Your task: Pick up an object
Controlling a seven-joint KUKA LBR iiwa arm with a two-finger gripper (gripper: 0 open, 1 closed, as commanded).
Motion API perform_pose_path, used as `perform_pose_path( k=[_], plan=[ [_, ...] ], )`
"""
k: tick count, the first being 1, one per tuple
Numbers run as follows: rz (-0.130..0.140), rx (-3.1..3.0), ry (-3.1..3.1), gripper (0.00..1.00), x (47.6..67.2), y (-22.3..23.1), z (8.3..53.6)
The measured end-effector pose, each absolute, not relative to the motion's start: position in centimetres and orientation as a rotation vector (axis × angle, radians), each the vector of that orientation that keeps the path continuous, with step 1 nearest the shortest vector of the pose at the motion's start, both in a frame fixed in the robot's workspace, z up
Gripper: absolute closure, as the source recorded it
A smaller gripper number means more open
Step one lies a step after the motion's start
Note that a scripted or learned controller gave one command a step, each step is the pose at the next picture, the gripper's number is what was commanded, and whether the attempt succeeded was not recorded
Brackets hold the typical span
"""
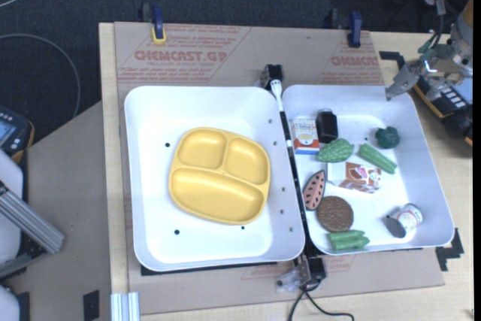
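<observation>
The robot arm [455, 49] at two o'clock is cut off by the right edge, so most of it is out of view. Its gripper [406, 79] is blurry and small, and its tips are too hard to make out. At nine o'clock, a dark gadget [13, 133] is cut by the left edge. The little carton [304, 135] has print too small to read.

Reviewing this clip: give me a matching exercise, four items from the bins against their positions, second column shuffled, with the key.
1. yellow divided plate
2. round brown cookie
3. dark teal ball
4. black block

A. right bin, far right part
B. left bin, middle
C. right bin, far left part
D. right bin, near side

Pairs: 1-B, 2-D, 3-A, 4-C
</observation>
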State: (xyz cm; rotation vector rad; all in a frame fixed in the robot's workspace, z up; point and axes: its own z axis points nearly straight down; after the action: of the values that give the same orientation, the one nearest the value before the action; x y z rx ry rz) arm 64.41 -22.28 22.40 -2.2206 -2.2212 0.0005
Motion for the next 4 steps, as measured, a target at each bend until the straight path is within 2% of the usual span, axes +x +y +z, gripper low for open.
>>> perform_pose_path(
  k=[1, 2, 3, 4],
  plan=[
    [-0.009, -2.213, -2.223, 0.00, 59.0, -21.9, 9.5],
    [-0.009, -2.211, -2.219, 0.00, 52.9, -21.9, 8.5],
    [0.002, -2.218, -2.216, 0.00, 48.4, -18.8, 8.4],
    [-0.018, -2.211, -2.242, 0.00, 50.2, -7.2, 19.1]
  ],
)
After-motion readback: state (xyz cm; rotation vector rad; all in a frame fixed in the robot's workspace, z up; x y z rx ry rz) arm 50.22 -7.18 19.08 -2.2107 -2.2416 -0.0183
